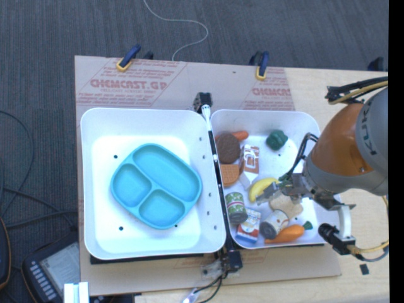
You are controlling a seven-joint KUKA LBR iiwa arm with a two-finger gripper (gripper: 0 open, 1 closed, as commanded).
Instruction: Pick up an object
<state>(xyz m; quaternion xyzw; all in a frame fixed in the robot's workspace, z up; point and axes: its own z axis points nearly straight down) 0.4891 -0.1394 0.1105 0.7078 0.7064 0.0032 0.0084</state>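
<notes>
The right bin [297,120] holds several toy foods: a brown cookie [228,148], a green lump [276,139], a red and white carton [251,158], a waffle [230,173], a yellow banana [259,188], a green can [235,205], a beige piece [285,204] and an orange carrot [288,233]. My gripper [288,188] hangs low over the bin's right half, at the banana's right end and just above the beige piece. The wrist's dark parts hide what lies directly under it.
The left bin [101,131] carries a blue divided plate [156,185]. A ridge [214,175] separates the two bins. Blue and yellow clamps [261,65] hold the board at the back. The orange-banded arm [344,150] covers the right bin's right rim.
</notes>
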